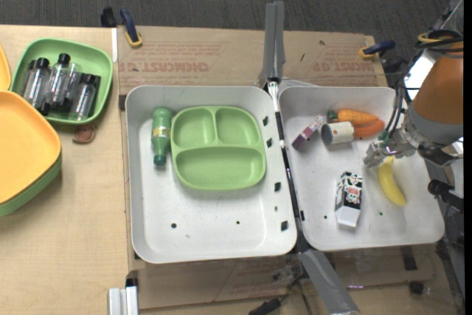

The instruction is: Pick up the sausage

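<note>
My gripper [380, 152] hangs low over the right part of the right bin [413, 232], just above and left of the top end of a yellow banana [392, 184]. The grey arm with its orange band [442, 96] reaches in from the right. To the gripper's upper left lie an orange carrot-like piece [361, 122] with a green end and a small white can [339, 133]. From here I cannot tell if anything is between the gripper's tips.
The right bin also holds a purple packet [306, 133] and a toy milk carton [349, 199]. The left bin [214, 232] holds a green divided plate [218, 147] and a green bottle [160, 135]. On the bench at left are a bowl of bottles [63, 81], yellow plates [26, 155] and a small brown piece [83, 133].
</note>
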`<state>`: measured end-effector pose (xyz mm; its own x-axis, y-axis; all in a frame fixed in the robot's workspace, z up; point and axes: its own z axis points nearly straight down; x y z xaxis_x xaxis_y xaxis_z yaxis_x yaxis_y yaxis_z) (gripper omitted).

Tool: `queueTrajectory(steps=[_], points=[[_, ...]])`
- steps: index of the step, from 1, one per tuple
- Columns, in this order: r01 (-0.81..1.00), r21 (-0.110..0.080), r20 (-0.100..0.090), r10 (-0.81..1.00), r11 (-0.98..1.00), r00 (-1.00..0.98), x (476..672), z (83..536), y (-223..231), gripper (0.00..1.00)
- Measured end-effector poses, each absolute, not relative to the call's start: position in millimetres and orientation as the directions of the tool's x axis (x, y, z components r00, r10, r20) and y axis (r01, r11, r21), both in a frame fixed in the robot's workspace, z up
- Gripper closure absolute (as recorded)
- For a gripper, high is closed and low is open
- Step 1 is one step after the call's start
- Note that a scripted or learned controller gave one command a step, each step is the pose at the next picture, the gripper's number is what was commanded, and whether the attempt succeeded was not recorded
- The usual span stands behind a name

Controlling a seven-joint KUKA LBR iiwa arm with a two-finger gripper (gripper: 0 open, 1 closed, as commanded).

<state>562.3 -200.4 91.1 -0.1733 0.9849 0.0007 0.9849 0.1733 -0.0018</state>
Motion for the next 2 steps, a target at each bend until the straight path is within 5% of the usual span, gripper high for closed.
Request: queueTrajectory(steps=[1, 2], points=[[0.999, 0.001, -0.001, 0.999, 0.042, -0.042, 578.6, 92, -222, 1.0], [0.994, -0.003, 0.001, 0.994, -0.111, 0.111, 542.6, 106, -222, 1.0]])
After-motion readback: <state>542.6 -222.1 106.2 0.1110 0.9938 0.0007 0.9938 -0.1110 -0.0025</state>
